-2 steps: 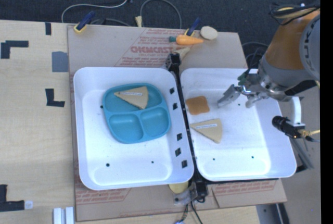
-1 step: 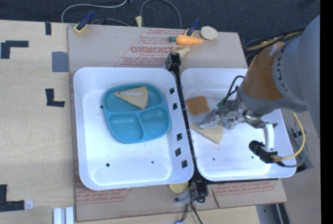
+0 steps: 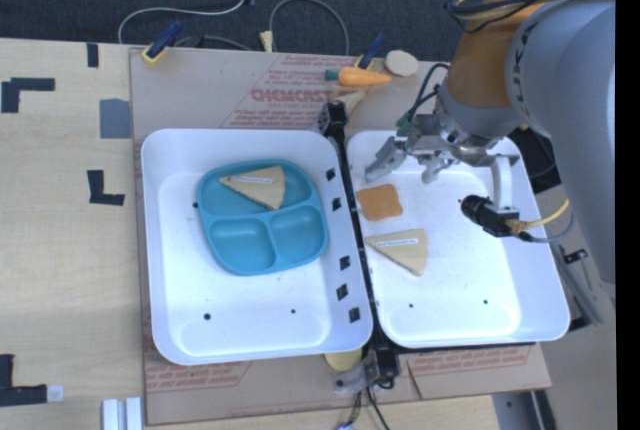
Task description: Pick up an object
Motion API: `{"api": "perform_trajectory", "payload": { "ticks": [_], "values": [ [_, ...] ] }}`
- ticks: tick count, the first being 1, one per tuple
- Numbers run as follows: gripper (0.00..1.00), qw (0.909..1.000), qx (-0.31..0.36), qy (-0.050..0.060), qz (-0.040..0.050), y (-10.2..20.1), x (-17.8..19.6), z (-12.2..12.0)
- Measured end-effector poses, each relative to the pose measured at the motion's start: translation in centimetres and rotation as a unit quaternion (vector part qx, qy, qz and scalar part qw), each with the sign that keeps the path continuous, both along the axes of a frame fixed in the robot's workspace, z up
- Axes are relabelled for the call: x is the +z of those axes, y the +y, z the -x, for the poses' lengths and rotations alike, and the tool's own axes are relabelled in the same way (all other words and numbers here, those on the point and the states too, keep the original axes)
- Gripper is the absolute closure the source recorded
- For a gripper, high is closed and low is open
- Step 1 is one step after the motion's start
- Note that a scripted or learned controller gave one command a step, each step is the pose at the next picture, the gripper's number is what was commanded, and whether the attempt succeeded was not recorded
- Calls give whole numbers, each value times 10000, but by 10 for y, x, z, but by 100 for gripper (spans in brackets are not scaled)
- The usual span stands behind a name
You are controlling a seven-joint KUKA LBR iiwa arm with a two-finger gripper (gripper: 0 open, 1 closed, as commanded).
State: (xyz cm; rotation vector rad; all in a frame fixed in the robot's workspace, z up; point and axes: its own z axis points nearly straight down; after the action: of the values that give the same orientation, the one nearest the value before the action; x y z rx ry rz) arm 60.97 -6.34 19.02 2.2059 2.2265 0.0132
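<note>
My gripper (image 3: 408,164) hangs over the back left part of the right bin (image 3: 520,308), its two fingers spread apart with nothing between them. Just below the left fingertip lies a brown square cracker-like piece (image 3: 380,203). A tan sandwich wedge (image 3: 402,249) rests nearer the bin's middle. In the left bin (image 3: 175,308) a blue divided plate (image 3: 263,218) carries another sandwich wedge (image 3: 257,185) in its top compartment.
A black divider (image 3: 345,218) runs between the two bins. Behind them on the cardboard lie an orange carrot-like toy (image 3: 362,76) and a beige round piece (image 3: 402,63). A black fitting with a yellow cable (image 3: 492,215) hangs off the arm over the right bin.
</note>
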Motion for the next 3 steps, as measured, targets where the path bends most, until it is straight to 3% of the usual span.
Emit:
{"api": "perform_trajectory", "payload": {
  "ticks": [1,2,3],
  "values": [
    [0,10000,-47,37,24,-33,-110,-17],
    [100,10000,-34,16,27,-32,-93,-19],
    [0,10000,-33,21,29,-32,-93,-19]
  ]
}}
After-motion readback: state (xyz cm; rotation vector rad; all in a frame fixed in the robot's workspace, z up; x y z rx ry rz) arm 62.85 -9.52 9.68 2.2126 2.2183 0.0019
